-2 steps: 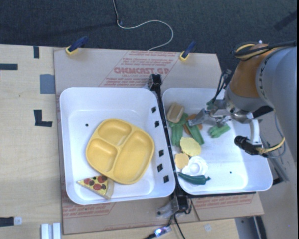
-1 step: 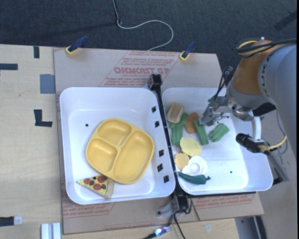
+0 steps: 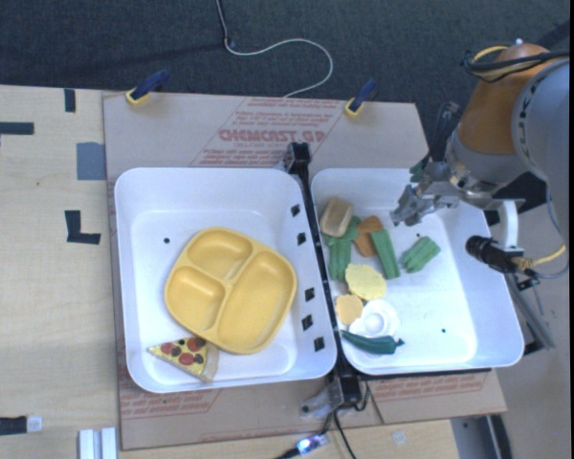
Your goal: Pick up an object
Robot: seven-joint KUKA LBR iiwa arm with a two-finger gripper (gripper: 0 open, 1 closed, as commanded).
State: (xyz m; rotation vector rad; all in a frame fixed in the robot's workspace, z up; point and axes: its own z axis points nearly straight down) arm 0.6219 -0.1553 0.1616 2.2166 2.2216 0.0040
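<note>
Red print on the cardboard sheet (image 3: 268, 137) under the bins is reading roughly "CHEMCAST GP". In the left bin (image 3: 134, 256) a yellow divided plate (image 3: 231, 290) is lying with a toy pizza slice (image 3: 185, 356) at lower left. The gripper (image 3: 408, 208) is hovering over the right bin (image 3: 478, 323), empty; its opening cannot be told. Green toy vegetables (image 3: 402, 253) are lying just below it, beside a tan piece (image 3: 336, 216).

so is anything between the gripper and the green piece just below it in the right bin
Nothing visible. The gripper hangs over the right bin, and only bare white floor lies between it and the ridged green piece. The nearest other item, a long green piece, lies beside it, apart.
</note>
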